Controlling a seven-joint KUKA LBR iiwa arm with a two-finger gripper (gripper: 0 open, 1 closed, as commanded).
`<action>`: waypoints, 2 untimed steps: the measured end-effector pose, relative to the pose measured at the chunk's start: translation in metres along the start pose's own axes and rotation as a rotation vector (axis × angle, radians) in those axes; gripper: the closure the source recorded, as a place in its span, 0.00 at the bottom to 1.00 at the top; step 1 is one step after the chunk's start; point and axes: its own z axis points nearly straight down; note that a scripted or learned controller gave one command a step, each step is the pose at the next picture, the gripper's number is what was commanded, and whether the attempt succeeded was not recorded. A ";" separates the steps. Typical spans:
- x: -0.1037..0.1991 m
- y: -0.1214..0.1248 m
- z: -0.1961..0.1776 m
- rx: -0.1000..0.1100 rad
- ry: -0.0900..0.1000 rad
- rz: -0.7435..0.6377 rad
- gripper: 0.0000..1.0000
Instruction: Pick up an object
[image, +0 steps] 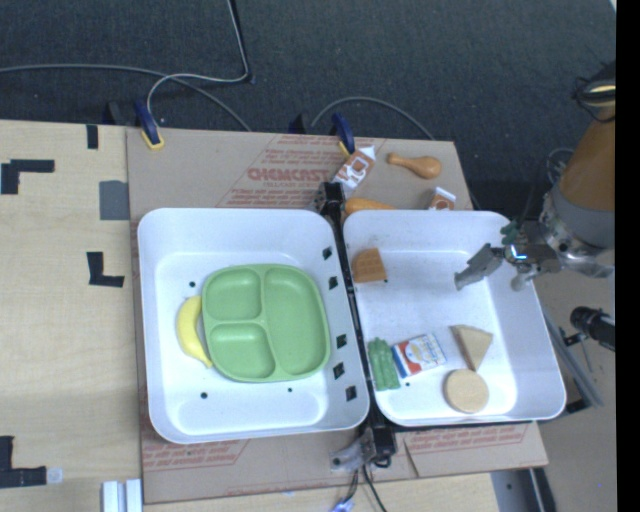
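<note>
The right bin (520, 400) holds a brown bread cube (368, 266), a green bundle (382, 363), a small white, red and blue packet (420, 353), a yellow cheese wedge (473, 345) and a round tan biscuit (466, 390). My gripper (498, 273) hangs over that bin's right side, above and right of the cheese wedge. It is open, with nothing between its fingers. In the left bin (160, 300) a green divided plate (266, 322) lies partly over a yellow banana (188, 329).
Behind the bins, on the cardboard, lie a tan pear-shaped toy (414, 163), a small wrapper (353, 168) and an orange item (366, 205). Blue clamps (150, 128) and cables sit at the board's far edge. The arm's body (590, 190) stands right of the right bin.
</note>
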 end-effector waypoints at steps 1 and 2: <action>-0.046 -0.019 0.081 0.002 0.000 0.001 0.00; -0.039 -0.023 0.161 -0.004 -0.001 0.000 0.00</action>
